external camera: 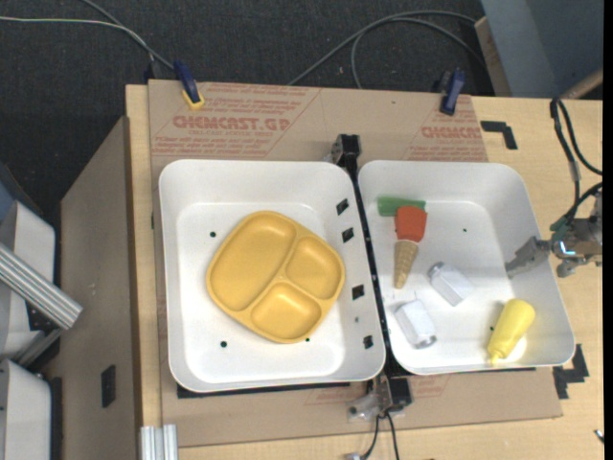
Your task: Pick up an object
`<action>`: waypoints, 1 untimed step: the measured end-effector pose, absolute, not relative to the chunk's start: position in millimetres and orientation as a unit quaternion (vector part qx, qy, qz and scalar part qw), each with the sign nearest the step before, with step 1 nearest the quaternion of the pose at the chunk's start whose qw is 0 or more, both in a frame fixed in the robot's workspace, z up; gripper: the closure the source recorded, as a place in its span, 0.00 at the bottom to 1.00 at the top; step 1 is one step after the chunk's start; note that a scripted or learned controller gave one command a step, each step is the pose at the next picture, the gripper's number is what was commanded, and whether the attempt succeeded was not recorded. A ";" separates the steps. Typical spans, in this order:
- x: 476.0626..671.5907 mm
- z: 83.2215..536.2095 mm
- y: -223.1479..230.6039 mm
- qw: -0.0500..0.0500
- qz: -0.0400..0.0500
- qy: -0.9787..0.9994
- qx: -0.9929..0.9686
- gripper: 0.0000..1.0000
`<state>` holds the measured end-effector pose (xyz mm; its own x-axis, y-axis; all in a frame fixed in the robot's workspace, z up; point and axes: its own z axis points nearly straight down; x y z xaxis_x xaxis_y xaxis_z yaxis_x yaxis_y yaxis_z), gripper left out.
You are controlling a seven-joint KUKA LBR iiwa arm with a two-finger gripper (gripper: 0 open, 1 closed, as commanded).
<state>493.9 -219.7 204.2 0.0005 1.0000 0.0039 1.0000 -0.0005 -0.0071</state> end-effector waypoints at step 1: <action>496.1 141.2 -221.1 0.004 0.001 -0.707 -0.707 0.00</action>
